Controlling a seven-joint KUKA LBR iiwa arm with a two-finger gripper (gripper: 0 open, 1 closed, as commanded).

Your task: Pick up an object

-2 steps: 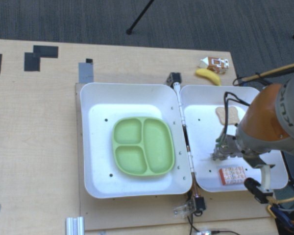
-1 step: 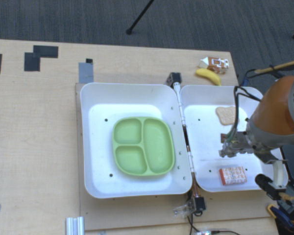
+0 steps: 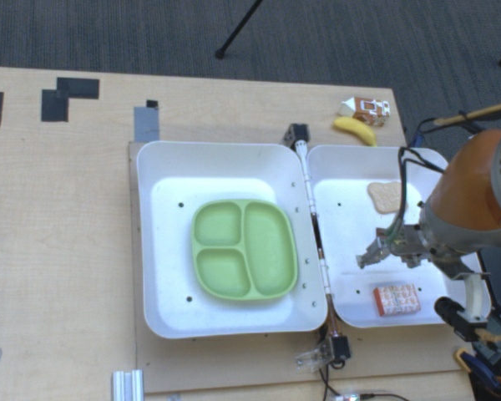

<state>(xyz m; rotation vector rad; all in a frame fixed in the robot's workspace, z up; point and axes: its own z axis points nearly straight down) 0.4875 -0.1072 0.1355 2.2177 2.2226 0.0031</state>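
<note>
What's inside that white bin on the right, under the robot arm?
The right bin holds a small red packet and a tan, bread-like piece. The gripper hovers between them. The arm covers the bin's far right side.

Green 3-compartment plate (image 3: 244, 250) in left bin (image 3: 163, 224), claw (image 3: 374, 256) above right bin (image 3: 342, 215), seemingly empty

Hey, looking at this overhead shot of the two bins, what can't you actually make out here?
- Gripper in the camera view: too small and blurred to tell its finger state.
- Small red and white packet in the right bin: label print too small to read.
- Tan flat item: its right edge is hidden by the arm.
- Carton beside the banana: too small to identify.
</note>
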